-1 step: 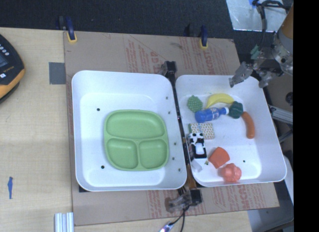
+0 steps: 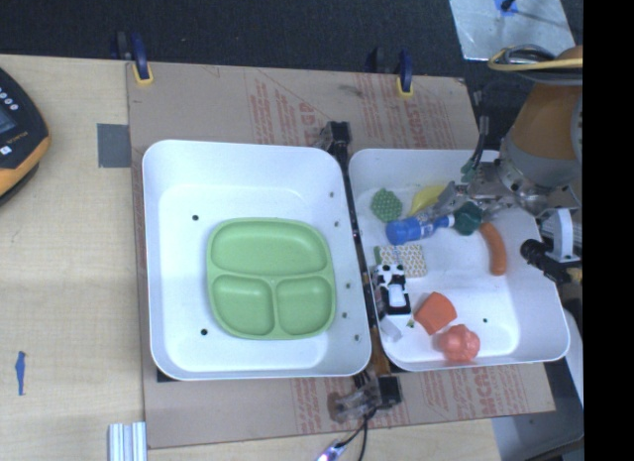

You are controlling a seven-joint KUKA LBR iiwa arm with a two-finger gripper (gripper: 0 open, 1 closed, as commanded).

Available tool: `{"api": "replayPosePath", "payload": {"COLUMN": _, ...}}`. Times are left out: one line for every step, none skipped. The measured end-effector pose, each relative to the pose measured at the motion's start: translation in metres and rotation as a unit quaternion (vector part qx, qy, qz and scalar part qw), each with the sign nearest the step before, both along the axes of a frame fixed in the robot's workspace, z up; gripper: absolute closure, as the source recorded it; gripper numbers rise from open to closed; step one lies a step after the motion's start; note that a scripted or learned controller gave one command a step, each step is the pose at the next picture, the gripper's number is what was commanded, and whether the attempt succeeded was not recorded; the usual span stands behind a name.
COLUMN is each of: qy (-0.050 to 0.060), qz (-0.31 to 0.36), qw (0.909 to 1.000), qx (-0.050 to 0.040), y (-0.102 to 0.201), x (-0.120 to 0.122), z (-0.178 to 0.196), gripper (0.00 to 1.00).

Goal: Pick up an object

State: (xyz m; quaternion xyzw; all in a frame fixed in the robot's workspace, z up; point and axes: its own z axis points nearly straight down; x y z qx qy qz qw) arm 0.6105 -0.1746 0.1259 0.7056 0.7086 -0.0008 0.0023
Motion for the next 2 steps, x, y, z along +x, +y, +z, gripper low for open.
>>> {"api": "replayPosePath", "payload": {"qy": 0.003, "qz": 0.001, "qw": 1.0000, "qx": 0.0020, "y": 0.023, "x": 0.045, "z": -0.034, "gripper": 0.00}}
{"api": "replayPosePath", "payload": {"qy": 0.003, "qz": 0.000, "qw": 1.0000, "qx": 0.0019, "y": 0.058, "x": -0.023, "z": -0.034, "gripper": 0.00}}
